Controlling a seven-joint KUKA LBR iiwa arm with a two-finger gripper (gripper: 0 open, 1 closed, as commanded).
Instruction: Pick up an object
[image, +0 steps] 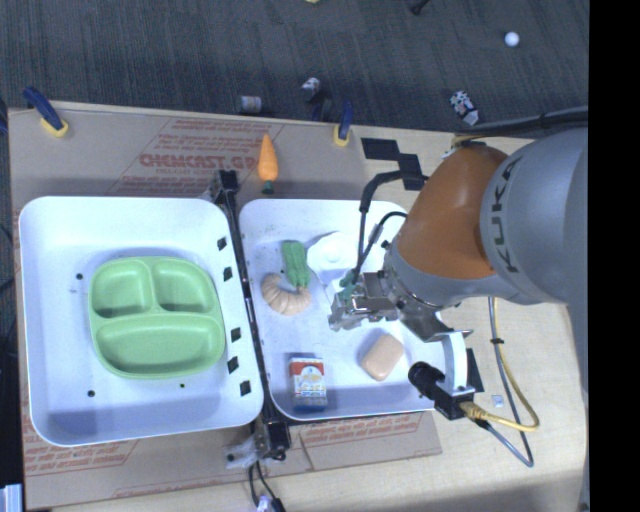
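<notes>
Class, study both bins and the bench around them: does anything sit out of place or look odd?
Yes: an orange carrot-like toy lies on the cardboard above the right bin, outside both bins, while the other small items sit inside it. Nothing looks spilled or broken.

"KUKA" on arm (520, 225); red print on cardboard (190, 155), perhaps "CHEMCAST".
</notes>
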